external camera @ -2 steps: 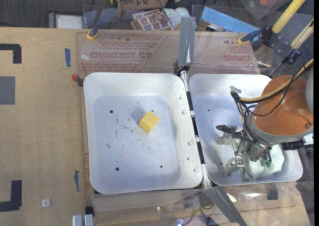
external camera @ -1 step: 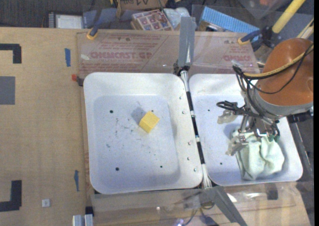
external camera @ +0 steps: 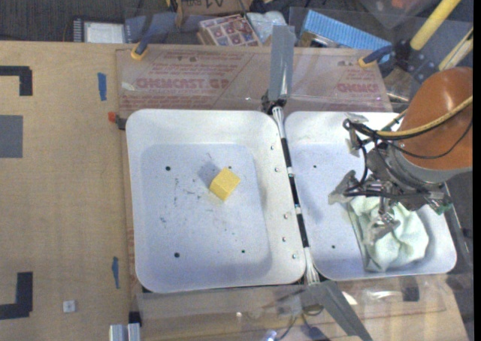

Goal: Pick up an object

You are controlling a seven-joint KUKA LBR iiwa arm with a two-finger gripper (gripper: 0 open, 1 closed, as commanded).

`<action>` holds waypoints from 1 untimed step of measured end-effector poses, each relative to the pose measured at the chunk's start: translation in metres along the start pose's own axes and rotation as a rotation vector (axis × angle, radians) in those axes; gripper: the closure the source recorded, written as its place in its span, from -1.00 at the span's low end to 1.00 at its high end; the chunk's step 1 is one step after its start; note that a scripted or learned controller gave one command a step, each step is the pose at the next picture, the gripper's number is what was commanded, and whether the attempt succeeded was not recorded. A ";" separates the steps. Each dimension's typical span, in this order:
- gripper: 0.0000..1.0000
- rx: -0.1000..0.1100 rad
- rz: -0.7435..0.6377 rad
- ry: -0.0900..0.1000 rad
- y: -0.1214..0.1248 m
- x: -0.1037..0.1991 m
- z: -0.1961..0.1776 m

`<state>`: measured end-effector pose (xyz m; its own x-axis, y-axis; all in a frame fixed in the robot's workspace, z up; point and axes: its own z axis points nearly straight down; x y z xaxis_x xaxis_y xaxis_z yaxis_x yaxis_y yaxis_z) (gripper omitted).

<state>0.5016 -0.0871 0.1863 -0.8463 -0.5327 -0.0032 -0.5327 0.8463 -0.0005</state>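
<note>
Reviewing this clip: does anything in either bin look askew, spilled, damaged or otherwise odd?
Nothing spilled or broken. The yellow block sits turned at an angle in the left bin, whose floor shows dark scuffs. In the right bin, a pale green cloth lies crumpled in the near corner, under the gripper.

The arm [external camera: 443,118] is cut off by the right edge of the view, so only its orange band and wrist show. Its claw [external camera: 385,215] sits low over a pale green cloth [external camera: 398,238] in the right bin [external camera: 323,257], and the wrist and cables cover the cloth's upper part; whether the fingers touch or grip the fabric is too tangled and dim to tell. The near edge of the bench [external camera: 68,204] runs out of the picture at the bottom, and the clutter beyond the bins is too blurred to name.
</note>
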 end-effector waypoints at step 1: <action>-1.00 0.002 -0.401 -0.002 -0.031 0.035 0.098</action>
<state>0.4889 -0.1313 0.0880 -0.5716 -0.8205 -0.0042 -0.8205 0.5716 -0.0046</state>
